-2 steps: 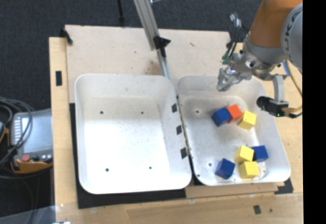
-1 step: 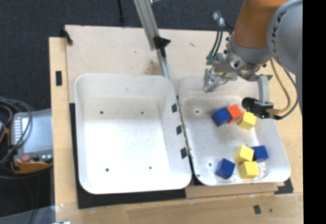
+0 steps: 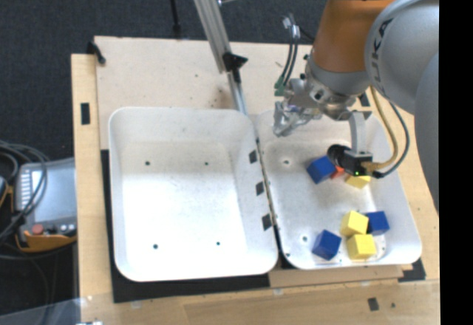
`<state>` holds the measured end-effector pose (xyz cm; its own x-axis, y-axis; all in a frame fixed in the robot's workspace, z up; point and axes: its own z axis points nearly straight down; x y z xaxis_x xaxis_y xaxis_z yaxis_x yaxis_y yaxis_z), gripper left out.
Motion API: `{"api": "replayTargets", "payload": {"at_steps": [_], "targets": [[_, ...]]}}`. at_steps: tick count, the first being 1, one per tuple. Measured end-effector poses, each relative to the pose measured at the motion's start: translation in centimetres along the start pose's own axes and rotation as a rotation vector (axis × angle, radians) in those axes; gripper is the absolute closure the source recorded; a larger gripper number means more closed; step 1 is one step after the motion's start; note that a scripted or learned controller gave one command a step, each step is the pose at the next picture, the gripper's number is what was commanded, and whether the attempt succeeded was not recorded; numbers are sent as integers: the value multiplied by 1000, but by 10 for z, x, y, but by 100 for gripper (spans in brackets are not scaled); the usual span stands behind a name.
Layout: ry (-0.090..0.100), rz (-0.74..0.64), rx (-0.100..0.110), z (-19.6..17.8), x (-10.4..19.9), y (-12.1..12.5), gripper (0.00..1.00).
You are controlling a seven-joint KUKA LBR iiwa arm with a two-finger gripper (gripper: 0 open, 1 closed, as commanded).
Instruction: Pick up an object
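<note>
My gripper hangs over the back left corner of the right bin, under the orange wrist band, with nothing seen in it. A blue cube lies just to its front right in the bin's middle. Beside that cube sits a yellow block, partly covered by a black cable fitting. Near the bin's front edge lie a yellow cube, a blue cube, another yellow cube and another blue cube.
The left bin stands beside the right one, the two rims touching. A slanted metal rail rises from the bench behind the bins, close to the gripper's left. A grey control box sits off the bench at the left.
</note>
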<state>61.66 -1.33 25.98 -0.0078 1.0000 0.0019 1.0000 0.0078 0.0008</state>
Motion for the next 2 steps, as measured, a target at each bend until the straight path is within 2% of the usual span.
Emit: {"api": "replayTargets", "payload": {"at_steps": [1, 2], "targets": [[-1, 1, 2, 15, 50, -8, 100], [0, 0, 2, 17, 106, -29, 100]]}}
